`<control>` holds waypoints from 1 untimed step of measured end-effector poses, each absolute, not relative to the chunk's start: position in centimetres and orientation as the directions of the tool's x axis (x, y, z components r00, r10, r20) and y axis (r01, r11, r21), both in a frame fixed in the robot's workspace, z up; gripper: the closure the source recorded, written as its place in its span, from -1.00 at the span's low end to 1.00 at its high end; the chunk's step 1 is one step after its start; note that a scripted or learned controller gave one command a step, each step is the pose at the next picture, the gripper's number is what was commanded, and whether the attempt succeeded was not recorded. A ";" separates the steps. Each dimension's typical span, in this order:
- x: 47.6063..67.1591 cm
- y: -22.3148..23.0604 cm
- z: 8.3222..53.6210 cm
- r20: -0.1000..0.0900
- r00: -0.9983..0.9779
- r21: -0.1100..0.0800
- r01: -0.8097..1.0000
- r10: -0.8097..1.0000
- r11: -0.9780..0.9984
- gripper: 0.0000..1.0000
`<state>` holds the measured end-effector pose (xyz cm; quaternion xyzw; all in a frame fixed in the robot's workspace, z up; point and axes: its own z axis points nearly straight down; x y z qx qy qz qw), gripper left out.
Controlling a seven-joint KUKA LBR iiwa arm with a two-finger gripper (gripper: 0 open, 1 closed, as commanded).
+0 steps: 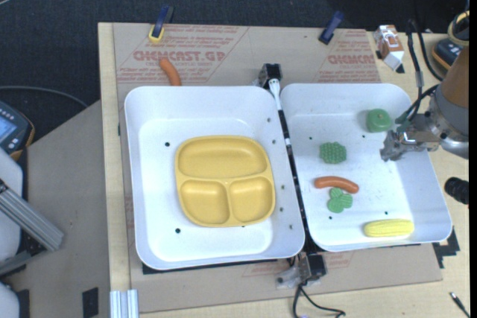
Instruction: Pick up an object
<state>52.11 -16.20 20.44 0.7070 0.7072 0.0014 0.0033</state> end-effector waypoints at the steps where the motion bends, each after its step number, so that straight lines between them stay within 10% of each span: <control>1: 52.2 -16.2 22.6 -0.002 -0.002 0.005 1.000 1.000 0.002 1.00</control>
